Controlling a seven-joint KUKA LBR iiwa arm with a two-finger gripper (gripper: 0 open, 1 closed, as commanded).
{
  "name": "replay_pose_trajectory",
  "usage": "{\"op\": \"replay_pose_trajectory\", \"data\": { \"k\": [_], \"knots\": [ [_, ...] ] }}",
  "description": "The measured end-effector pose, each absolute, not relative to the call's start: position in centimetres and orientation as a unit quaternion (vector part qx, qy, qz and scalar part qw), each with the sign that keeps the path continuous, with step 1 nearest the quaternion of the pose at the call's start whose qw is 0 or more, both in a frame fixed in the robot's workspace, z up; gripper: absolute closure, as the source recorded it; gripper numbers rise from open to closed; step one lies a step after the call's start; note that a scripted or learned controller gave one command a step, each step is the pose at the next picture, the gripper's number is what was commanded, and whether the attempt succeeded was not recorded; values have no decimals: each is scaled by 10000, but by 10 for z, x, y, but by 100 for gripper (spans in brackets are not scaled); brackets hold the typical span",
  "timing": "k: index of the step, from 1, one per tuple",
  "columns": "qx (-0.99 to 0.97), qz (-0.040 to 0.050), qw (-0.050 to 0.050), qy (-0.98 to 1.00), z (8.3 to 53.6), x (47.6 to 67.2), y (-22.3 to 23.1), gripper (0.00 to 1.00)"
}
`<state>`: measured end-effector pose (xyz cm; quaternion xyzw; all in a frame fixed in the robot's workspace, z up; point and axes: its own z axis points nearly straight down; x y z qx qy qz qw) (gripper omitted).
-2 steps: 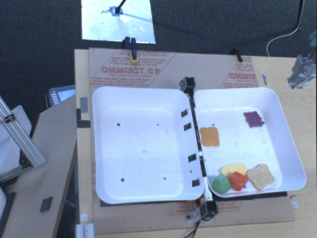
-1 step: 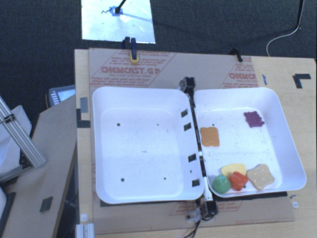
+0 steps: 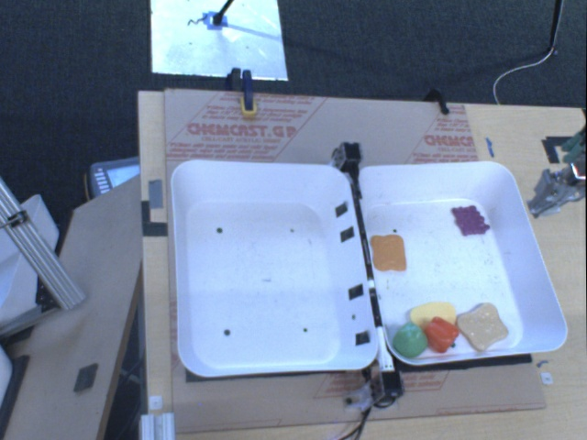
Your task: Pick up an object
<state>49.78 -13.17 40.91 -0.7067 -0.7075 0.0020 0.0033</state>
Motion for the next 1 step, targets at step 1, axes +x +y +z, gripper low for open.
{"op": "replay_pose_trajectory", "data": {
  "k": [1],
  "knots": [
    [-7047,-28,-39,-7094,469,555,-99,100]
  ]
}}
